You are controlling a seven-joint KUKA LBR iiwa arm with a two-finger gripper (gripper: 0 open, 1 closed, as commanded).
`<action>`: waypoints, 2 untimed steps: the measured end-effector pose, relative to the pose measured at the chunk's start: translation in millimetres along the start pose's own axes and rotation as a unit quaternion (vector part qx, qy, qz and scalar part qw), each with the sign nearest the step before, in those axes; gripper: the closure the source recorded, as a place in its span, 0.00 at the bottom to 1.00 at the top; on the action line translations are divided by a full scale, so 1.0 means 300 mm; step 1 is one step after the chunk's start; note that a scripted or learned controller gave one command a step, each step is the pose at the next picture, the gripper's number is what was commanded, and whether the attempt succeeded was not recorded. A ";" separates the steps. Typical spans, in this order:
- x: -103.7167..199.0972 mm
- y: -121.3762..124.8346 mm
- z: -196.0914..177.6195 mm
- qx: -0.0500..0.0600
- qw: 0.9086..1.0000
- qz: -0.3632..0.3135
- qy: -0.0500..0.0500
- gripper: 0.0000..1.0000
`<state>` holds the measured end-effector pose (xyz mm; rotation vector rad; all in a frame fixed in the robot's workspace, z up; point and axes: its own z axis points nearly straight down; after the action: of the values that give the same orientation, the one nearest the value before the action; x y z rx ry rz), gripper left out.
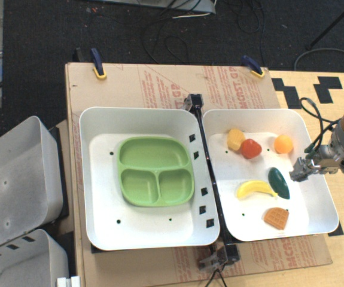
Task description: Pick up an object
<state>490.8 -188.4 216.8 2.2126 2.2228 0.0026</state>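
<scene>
Objects for picking all lie in the right bin (315,220), and your pincer (298,173) sits at that bin's right wall, low over the rim, reaching in from the right. You cannot tell from this view whether it is apart or together; the tip is small and dark against the white floor. Nothing can be seen between its tips.

Just beside the pincer, toward the bin's middle, lies the dark green piece (278,182), tilted, its lower end touching or nearly touching the yellow banana (255,189). Whether the pincer touches the green piece you cannot tell; they are very close. The banana lies across the bin's centre. Near the front right corner lies the orange-brown biscuit-like piece (276,217), apart from the banana and the green piece.

Toward the back wall you have three more: the orange ball (283,144) near the right side, the red piece (250,148) and the yellow-orange piece (236,139) touching each other closer to the shared divider.

Open floor in this bin lies along the front left corner and the strip by the divider; the back right corner, behind the orange ball, is also bare.

Across the divider, the left bin (100,220) carries a green compartment tray (156,170) set near its centre, with white floor all round it. Both bins rest on a brown board (136,82) with clamps at its far edge.
</scene>
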 end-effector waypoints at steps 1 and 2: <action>0.174 0.050 0.022 0.002 1.000 -0.002 0.002 1.00; 0.335 0.129 0.042 0.002 1.000 -0.002 0.002 1.00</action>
<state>529.1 -87.8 204.2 2.2124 2.2296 0.0026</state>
